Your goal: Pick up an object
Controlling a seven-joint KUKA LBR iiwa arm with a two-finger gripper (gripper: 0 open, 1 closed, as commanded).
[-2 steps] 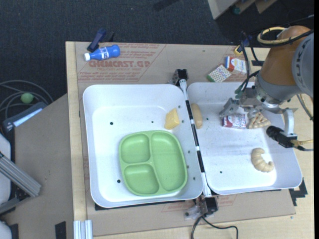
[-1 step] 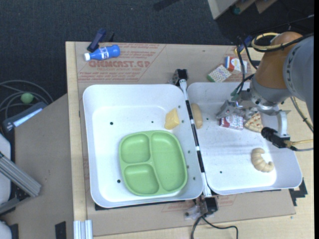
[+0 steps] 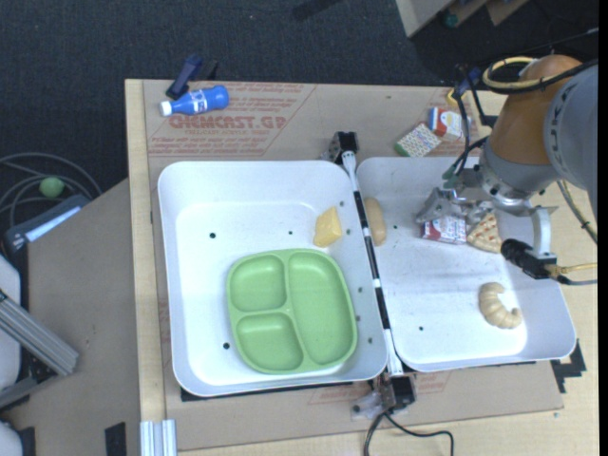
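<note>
I see the gripper [image 3: 454, 209] low in the back of the right bin [image 3: 446, 340], its dark fingers [image 3: 439, 207] hanging over a red and white packet [image 3: 446, 228]. I cannot tell whether the fingers are wide or narrow, or whether they grip anything. Just beside the packet on its right lies a waffle-patterned piece [image 3: 484, 231]. Nearer the front sits a croissant [image 3: 500, 305], well apart from both. A pale bread roll [image 3: 375, 220] rests against this bin's left wall. The left bin [image 3: 190, 255] holds a green 3-compartment tray [image 3: 290, 310] and a yellow wedge [image 3: 328, 227].

I judge the packet the likely target. To grasp it well, I would centre the fingers across its narrow side, keep clear of the waffle piece, and press down flat before closing.
</note>
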